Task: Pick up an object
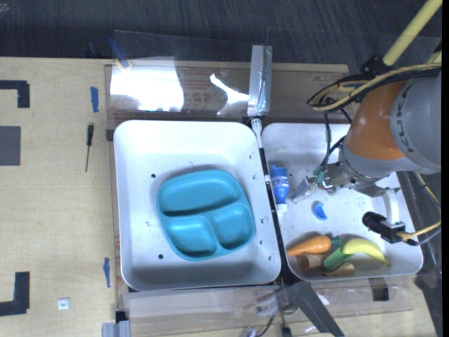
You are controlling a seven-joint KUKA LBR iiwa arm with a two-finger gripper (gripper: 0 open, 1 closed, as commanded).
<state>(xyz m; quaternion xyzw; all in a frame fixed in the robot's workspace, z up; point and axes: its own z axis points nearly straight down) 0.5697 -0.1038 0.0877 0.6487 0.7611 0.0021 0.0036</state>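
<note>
Wooden bench boards are being seen around two white bins, and over the right bin (280, 140) the claw (309, 186) is being held low; whether it is spread or pressed together cannot be told. Nothing is being seen pinched. Just below the claw a small blue piece (319, 210) is lying, just to its left a blue bottle (279, 184). Farther below, a carrot (309, 245) and a banana (363, 248) are being kept against the near wall. Well to the claw's left, a blue divided tray (205, 213) is sitting in the left bin (133, 209). The approach step is judged to be in hand; a descent onto one object is called for next. The arm (393, 128) is being reached in from the right, wrist bent downward.
</note>
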